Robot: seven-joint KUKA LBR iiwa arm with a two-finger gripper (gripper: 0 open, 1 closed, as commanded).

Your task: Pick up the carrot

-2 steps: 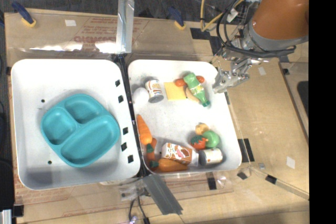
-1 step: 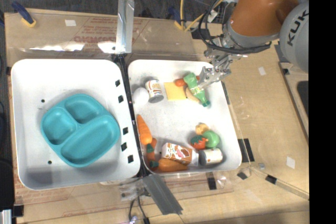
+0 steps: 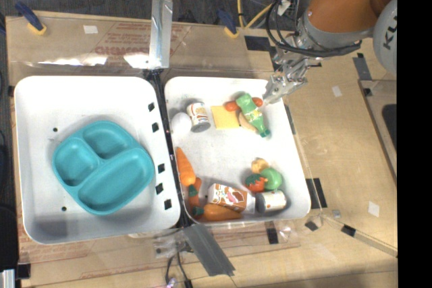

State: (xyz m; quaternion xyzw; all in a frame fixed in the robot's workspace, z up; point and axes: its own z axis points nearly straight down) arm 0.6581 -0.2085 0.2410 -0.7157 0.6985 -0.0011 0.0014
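I am counting two white bins: the left bin is carrying one teal plate, the right bin one carrot against its left wall, two cans and one green bottle. I am hanging my gripper over the far right corner, fingers seemingly apart, clasping nothing.

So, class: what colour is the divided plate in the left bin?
Teal blue; the divided plate shows plainly in the camera view, lying in the left bin.

Grey arm, orange band, black cables
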